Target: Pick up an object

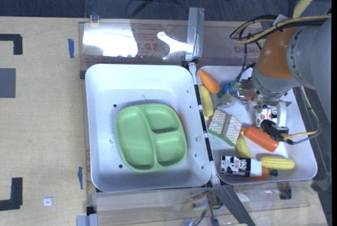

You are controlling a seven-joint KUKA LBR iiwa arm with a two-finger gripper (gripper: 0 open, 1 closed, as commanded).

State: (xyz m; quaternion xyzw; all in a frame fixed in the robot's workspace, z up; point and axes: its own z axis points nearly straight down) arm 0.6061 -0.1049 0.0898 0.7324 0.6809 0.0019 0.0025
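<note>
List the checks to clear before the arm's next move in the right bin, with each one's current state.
1. Gripper over the right bin: ok.
2. Object between the fingers: cannot tell.
3. Targets within the bin, such as the orange carrot and the corn cob: ok.
4. Free room around a target: not ok, items lie crowded.
5. Green divided tray lies in the left bin, apart from the arm: ok.

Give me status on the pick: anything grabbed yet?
Done: the arm has reached into the right bin, with the gripper low over the clutter near the carrot and banana. In hand: nothing visibly lifted; whether the jaws grip anything can't be made out. Left: the grasp and lift. The green tray sits alone in the left bin.
</note>
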